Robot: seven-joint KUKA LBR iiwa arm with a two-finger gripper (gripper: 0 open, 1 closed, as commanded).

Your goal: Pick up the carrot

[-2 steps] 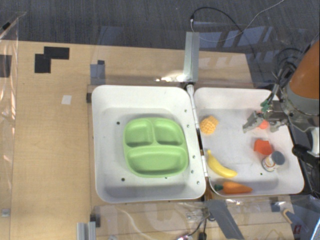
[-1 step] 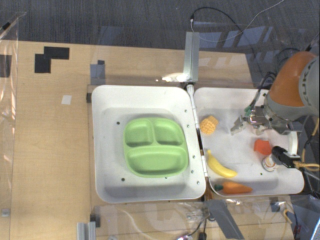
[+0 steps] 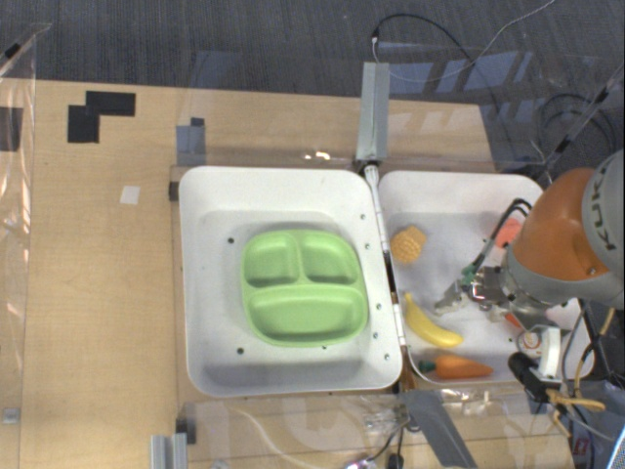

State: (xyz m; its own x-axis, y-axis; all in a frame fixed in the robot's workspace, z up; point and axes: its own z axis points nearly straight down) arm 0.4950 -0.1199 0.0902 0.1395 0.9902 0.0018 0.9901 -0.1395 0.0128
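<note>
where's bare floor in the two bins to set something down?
Left bin: bare strip around the green plate, widest between its left edge and the wall. Right bin: bare along the far wall, above the corn. Crowded at the near edge: banana, carrot, gripper.

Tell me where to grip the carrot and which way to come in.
Probably straight down on the carrot's thick orange middle, fingers across its width. It lies lengthwise along the right bin's near wall, so one finger has little room there; the banana sits just beyond.
</note>
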